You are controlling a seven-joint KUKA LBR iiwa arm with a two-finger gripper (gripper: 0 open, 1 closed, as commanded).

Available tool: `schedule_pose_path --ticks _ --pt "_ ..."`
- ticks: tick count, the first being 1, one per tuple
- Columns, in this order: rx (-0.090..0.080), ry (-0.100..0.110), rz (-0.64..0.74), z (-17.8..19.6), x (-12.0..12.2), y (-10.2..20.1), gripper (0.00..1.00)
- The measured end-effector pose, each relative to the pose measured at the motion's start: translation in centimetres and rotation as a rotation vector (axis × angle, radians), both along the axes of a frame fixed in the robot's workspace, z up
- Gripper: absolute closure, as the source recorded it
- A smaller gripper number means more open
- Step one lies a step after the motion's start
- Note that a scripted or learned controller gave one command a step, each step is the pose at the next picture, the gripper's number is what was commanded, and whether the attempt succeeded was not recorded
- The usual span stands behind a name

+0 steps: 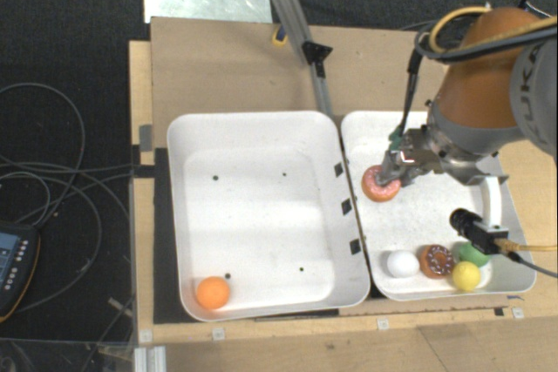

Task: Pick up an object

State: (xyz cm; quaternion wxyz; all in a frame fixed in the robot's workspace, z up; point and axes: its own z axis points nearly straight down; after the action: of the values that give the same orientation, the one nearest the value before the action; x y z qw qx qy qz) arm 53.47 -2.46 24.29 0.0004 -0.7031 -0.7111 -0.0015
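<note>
Pink doughnut [381,185] lies tilted beneath the end effector [397,171].

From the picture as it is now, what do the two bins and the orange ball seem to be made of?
The left bin and right bin look like thin moulded plastic, white and matte: rounded corners, soft rims, faint shading only. The orange ball in the left bin looks smooth, possibly plastic or rubber; its even colour and mild sheen suggest so, but the view is too small to be certain.
</note>
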Motion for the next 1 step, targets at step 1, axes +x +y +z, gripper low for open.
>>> schedule_pose_path --ticks 1 --pt "0.000 0.002 -0.001 -1.47 -1.39 5.05 1.00"
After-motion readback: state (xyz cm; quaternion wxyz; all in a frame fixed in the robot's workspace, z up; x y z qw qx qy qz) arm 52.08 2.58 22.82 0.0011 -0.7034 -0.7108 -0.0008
